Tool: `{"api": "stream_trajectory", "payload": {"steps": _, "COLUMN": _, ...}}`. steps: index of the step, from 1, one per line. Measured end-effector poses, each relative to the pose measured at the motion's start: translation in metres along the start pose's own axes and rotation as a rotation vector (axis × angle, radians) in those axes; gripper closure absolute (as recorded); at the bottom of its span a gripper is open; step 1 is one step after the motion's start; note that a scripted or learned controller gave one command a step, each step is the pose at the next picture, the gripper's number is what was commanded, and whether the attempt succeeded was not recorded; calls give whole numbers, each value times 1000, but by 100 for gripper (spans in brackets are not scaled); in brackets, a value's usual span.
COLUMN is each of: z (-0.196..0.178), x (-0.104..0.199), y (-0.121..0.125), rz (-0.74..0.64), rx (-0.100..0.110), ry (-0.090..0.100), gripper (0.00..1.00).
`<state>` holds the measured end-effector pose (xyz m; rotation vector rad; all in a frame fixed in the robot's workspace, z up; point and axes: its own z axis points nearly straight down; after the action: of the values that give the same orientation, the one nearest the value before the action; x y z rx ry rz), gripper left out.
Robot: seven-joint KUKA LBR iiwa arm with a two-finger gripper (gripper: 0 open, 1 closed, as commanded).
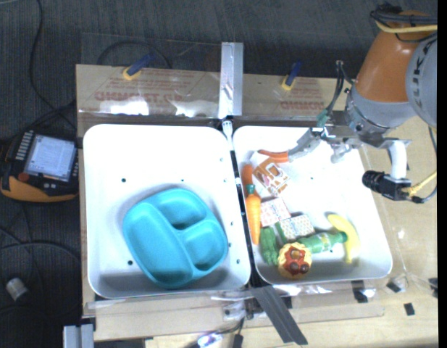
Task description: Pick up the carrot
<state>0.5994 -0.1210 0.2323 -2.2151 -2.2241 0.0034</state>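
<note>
At the near edge of the surface (165, 317) sit two shallow white bins side by side, the left bin (100, 194) and the right bin (368, 216). The left bin holds one thing, a single teal divided tray (174, 234) with three compartments, lying toward its near half. The right bin holds a crowd of toy foods: one carrot (253, 216), lying lengthwise against the bin's left wall beside the divider; one banana (345, 232) at the near right; one green vegetable (314, 243) beside it; one yellow and red round fruit (295, 259) nearest the front rim; and two small patterned boxes (285, 220) in the middle. One orange packet (270, 177) lies farther back. The tool (304, 144) hangs over the far part of the right bin, well apart from the carrot; whether it is released or clenched I cannot tell.
</note>
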Motion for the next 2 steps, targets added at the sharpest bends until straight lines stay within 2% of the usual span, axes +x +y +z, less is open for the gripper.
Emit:
{"api": "stream_trajectory", "payload": {"steps": 1, "z": -18, "x": 34, "y": 29, "rz": 101, "rx": 0, "ry": -1, "gripper": 0}}
{"api": "stream_trajectory", "payload": {"steps": 2, "z": 42, "x": 25, "y": 48, "rz": 271, "rx": 2, "ry": -1, "gripper": 0}}
